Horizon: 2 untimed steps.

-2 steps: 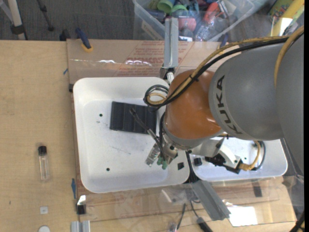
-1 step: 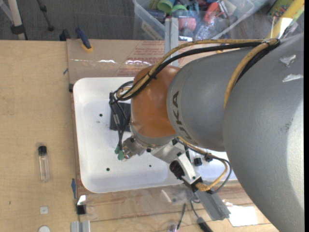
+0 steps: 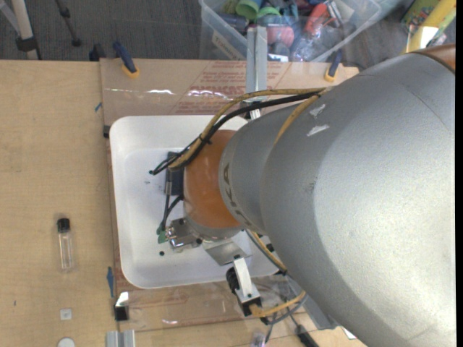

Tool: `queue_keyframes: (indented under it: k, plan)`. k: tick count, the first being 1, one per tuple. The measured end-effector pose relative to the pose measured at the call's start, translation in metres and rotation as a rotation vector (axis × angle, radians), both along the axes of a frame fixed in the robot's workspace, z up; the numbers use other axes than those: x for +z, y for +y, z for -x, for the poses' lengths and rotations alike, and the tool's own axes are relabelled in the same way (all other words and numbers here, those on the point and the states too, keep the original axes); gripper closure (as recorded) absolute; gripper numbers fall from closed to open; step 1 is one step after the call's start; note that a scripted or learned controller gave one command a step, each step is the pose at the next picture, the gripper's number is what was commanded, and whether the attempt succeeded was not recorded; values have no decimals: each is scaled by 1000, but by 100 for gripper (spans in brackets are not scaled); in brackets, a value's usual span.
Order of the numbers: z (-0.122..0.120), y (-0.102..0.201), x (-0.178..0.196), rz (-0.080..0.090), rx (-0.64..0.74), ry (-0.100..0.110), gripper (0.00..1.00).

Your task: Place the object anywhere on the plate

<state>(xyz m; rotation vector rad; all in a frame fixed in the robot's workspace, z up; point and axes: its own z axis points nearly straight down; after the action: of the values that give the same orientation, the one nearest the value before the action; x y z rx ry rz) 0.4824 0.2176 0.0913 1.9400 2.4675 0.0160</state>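
Observation:
My grey arm reaches in from the right and covers most of the white bin. Its orange band hangs over the bin's middle. Below the band, the wrist end with the gripper mount points down into the bin near its lower left part. Black cables run along the wrist. The arm hides whatever lies under it on the bin floor. The visible strip of floor along the bin's left side is bare white with a few small dark specks.
A small clear vial lies on the wooden bench left of the bin. A clear tub of colourful toys stands behind the bench. Clamps hold a plastic sheet at the bin's far edge.

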Motion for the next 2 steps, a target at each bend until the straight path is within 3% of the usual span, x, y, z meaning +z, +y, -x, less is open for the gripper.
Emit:
queue_keyframes:
  k: [1,2]
  plan:
    - [-36,-4,99,8,419,6,100]
    - [-30,-6,1,5,169,4,100]
